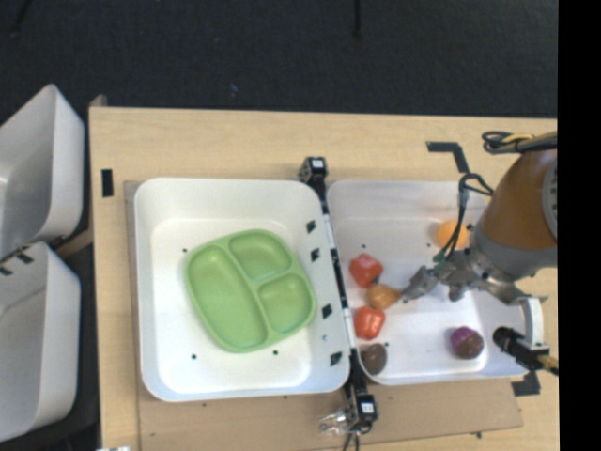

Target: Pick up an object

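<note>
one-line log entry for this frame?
gripper low in right bin | beside orange-brown piece | nothing visibly held | green plate in left bin

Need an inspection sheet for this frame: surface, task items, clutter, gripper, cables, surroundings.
Surface: wooden bench bearing left bin and right bin, side by side.
Job's things: in the right bin, two red items, orange-brown item, dark brown item, purple item, orange item partly behind the arm.
Clutter: green divided plate in the left bin.
Grippers: gripper low in the right bin, beside the orange-brown item; finger state unclear.
Cables: black cables along the arm, more at top right.
Surroundings: dark floor; white containers at left.
</note>
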Robot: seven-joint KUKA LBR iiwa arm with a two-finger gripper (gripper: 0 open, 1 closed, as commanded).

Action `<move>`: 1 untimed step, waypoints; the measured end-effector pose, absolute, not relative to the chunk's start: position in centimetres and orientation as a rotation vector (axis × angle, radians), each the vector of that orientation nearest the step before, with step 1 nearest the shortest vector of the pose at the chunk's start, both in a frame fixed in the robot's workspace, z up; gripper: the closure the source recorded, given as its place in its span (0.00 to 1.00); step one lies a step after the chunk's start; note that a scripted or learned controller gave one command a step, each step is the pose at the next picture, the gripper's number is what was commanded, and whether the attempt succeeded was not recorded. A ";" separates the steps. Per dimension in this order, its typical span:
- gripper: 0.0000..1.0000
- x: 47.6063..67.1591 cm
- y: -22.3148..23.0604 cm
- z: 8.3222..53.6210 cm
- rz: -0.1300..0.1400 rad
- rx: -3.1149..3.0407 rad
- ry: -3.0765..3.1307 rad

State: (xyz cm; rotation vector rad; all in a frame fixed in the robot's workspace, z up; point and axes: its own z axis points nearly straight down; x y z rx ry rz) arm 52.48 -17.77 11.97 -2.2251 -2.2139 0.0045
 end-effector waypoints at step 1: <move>1.00 52.7 -17.9 13.3 -0.002 -2.236 -2.212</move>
